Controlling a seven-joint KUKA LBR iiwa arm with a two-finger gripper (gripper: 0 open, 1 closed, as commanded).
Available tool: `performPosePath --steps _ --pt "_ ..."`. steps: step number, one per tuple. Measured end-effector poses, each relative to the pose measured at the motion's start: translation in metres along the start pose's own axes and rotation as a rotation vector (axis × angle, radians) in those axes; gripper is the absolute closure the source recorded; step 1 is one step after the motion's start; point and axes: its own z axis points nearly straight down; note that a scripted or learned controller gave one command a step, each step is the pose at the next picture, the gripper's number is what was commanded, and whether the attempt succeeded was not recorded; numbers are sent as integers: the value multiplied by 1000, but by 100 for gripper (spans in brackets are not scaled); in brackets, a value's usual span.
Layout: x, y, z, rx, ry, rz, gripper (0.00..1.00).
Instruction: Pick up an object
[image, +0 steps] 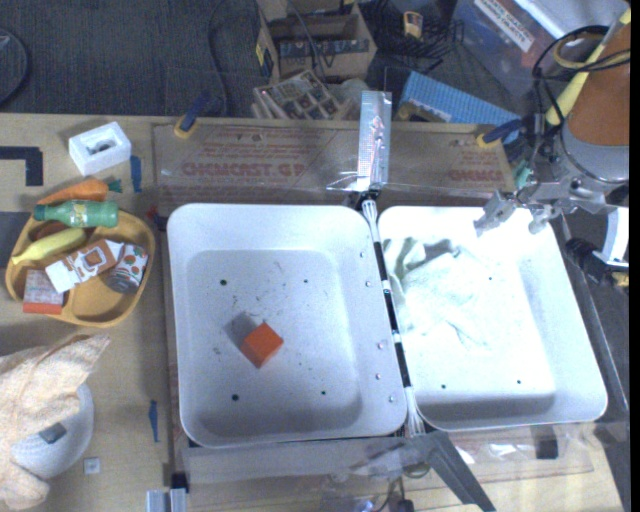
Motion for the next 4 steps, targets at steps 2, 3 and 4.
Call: performPosePath --steps 2,3,4 --pt "-21 13 101 -1 0 -106 0" --pt "33 33 135 2 2 -175 0" --pt "48 34 135 3 3 -216 0"
